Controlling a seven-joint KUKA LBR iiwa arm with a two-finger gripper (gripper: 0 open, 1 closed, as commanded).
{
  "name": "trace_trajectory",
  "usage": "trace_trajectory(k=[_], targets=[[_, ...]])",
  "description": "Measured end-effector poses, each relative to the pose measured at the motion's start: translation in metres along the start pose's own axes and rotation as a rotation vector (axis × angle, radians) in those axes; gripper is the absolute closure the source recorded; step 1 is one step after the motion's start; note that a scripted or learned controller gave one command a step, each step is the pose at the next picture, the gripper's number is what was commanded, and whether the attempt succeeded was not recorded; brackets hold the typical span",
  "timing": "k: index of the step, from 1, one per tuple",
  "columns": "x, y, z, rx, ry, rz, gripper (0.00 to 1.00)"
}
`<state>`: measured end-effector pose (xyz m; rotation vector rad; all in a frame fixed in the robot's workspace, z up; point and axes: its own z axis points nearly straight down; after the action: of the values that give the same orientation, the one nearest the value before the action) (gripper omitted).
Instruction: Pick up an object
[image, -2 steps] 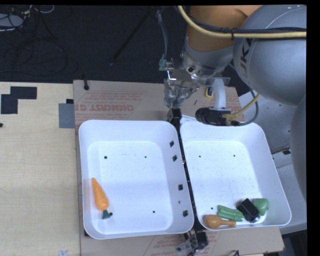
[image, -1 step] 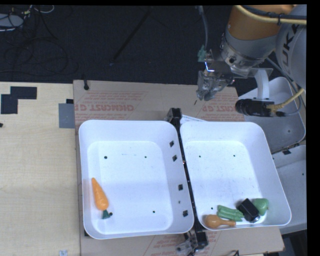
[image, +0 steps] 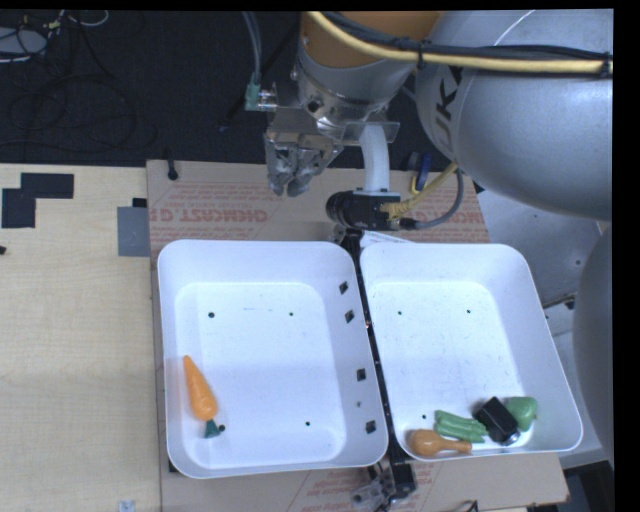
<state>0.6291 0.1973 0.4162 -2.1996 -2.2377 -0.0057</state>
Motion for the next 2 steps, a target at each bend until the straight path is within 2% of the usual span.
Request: trace_trajectory(k=[1,2], targets=[[-0.034,0.010,0.083,0.011,-0.009,0.019,1.00],[0.030,0.015,0.076,0.002,-0.005,0.011,1.00]])
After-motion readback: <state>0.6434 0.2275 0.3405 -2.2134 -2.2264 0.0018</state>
